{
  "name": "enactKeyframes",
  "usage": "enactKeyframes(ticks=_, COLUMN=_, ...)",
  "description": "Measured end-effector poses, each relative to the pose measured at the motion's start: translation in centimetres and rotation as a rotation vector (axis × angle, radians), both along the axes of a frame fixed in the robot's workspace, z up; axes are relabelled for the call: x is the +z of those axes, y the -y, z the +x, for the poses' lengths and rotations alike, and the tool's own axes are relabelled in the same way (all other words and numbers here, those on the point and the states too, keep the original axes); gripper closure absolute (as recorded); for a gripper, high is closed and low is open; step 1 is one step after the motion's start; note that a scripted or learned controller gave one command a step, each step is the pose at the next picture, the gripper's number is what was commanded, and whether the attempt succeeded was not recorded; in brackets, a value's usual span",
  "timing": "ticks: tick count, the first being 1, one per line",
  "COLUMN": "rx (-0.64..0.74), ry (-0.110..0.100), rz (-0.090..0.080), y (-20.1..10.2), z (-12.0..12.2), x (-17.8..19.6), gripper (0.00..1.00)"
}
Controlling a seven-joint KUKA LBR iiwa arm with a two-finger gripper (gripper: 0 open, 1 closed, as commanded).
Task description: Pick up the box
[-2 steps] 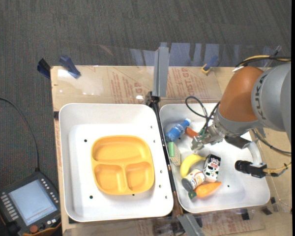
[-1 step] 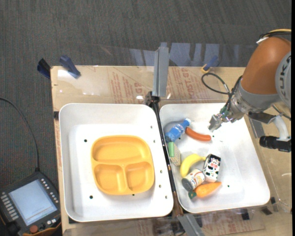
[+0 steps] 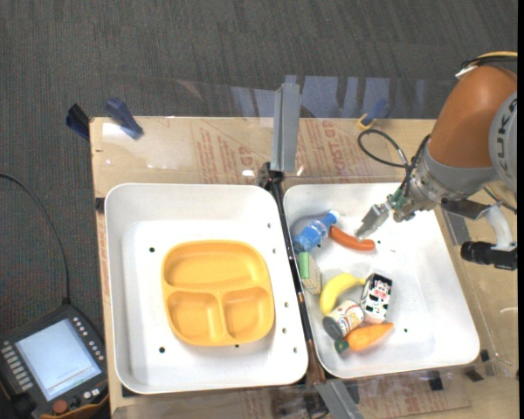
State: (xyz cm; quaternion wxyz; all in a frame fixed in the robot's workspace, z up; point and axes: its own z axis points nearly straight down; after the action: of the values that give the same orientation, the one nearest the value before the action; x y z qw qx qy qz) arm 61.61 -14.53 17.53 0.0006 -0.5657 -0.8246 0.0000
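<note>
Right bin point(image 3: 437, 321): box point(image 3: 378, 296) between banana point(image 3: 339, 288), can point(image 3: 344, 319), carrot point(image 3: 368, 337).

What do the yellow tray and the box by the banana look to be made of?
Yellow tray: likely moulded plastic, smooth with a soft sheen and rounded compartments. Box: probably printed cardboard, a small carton with black and white graphics; too small to be sure.

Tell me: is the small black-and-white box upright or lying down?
Lying down: the small black-and-white box rests flat on the right white bin's floor, beside the yellow banana.
</note>
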Motion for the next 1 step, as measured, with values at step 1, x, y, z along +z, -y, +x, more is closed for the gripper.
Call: enactKeyframes(ticks=1, rx=0.112, ry=-0.001, rz=0.001, y=-2.44, z=2.81, x=-8.95, gripper=0.0)
